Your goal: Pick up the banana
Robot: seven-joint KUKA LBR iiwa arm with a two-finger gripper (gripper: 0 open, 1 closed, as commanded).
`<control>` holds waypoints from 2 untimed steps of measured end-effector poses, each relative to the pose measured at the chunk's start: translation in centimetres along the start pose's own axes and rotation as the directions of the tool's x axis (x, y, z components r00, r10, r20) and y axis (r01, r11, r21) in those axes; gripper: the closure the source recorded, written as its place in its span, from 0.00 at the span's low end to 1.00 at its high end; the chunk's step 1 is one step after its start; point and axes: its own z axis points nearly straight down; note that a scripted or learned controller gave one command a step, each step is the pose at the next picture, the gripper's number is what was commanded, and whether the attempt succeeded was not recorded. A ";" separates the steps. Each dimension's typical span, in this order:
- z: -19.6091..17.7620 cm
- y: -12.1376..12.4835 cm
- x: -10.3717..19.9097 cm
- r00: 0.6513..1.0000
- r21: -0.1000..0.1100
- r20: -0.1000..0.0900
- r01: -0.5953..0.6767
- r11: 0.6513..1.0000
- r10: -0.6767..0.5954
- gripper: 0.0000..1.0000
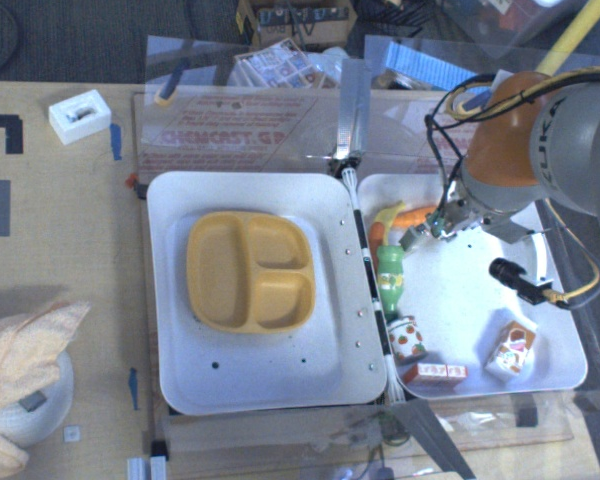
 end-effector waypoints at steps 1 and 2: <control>0.2 0.0 -8.9 1.000 0.007 -0.009 -0.020 1.000 0.021 0.00; 0.0 0.6 0.9 0.958 -0.004 0.000 -0.285 0.958 0.285 0.00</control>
